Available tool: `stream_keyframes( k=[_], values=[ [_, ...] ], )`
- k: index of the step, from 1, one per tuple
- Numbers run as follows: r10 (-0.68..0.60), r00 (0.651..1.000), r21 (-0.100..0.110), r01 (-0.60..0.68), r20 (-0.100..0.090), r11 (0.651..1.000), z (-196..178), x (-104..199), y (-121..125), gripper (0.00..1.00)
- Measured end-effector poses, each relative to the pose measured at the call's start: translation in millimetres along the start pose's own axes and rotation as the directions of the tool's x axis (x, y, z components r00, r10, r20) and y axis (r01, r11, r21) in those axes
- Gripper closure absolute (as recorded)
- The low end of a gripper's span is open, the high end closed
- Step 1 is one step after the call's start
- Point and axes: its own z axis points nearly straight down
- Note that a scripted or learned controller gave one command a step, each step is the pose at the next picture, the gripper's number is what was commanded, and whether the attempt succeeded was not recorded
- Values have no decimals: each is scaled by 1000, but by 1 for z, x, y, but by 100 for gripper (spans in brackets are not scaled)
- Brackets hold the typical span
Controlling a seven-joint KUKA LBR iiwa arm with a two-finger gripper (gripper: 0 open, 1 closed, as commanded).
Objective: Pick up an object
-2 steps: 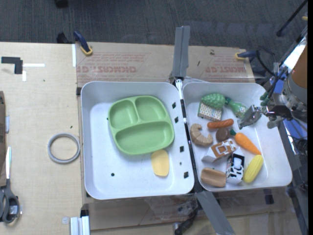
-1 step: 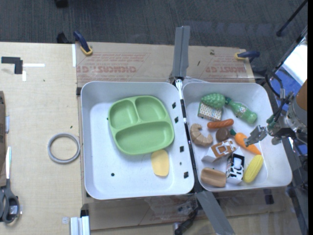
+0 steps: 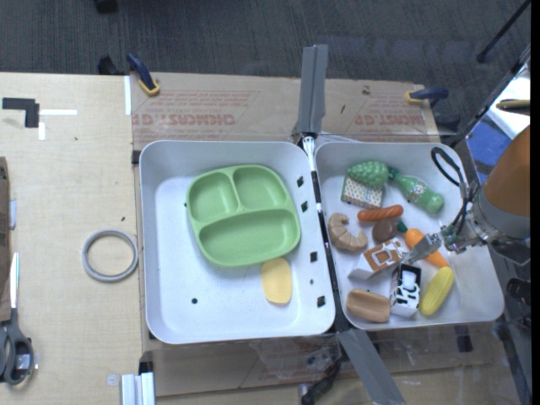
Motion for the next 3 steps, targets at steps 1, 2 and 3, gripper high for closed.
stream_keyframes(
  k=[1,2,3],
  values=[
    [5,1000,11,-5,-6,1000,25,-9,21,0],
    [8,1000,10,-8,-5,1000,16,-9,22,100],
    [78,997,13,-77,-4,997,-147,48,18,100]
  ],
)
